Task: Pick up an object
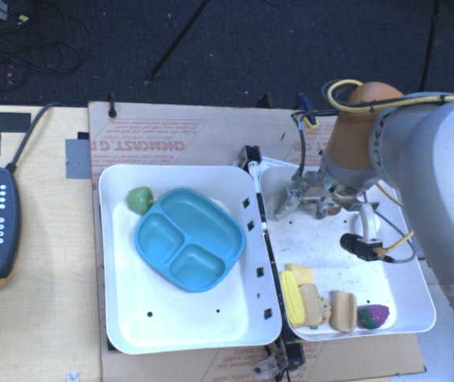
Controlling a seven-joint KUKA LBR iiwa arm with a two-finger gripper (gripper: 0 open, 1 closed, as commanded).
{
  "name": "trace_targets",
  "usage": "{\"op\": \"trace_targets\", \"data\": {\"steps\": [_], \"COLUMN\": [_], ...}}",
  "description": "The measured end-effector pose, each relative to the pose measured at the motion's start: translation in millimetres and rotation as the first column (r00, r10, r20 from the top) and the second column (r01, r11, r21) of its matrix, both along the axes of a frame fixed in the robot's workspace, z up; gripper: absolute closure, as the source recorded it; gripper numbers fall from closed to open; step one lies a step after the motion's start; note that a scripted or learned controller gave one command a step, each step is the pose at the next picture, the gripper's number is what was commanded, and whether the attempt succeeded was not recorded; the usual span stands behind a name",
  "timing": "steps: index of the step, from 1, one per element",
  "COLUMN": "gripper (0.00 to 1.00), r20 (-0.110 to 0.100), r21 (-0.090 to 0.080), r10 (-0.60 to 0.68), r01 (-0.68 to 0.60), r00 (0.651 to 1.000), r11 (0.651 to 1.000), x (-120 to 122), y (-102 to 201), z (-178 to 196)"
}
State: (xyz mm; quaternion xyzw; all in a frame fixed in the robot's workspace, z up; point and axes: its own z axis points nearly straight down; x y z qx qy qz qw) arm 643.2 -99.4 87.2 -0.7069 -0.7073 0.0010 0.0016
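The gripper (294, 200) hung low at the right bin's (417, 313) eleven o'clock corner; whether it was open or shut could not be told. The likely objects, a corn cob (292, 297), bread roll (343, 310) and purple fruit (373, 316), lay along six o'clock. The approach seemed underway; next it needed to travel toward six o'clock.

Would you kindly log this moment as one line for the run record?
hand: low in right bin, far-left corner | toy food: along near wall, untouched | left bin: blue divided plate, green ball
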Motion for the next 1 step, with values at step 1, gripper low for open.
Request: {"op": "trace_targets", "data": {"steps": [1], "gripper": [0.00], "r20": [-0.001], "r21": [0.000], "r10": [0.001], "r01": [-0.001], "r00": [1.000], "r11": [1.000], "x": [0.1], "y": [17.3], "z": [0.0]}}
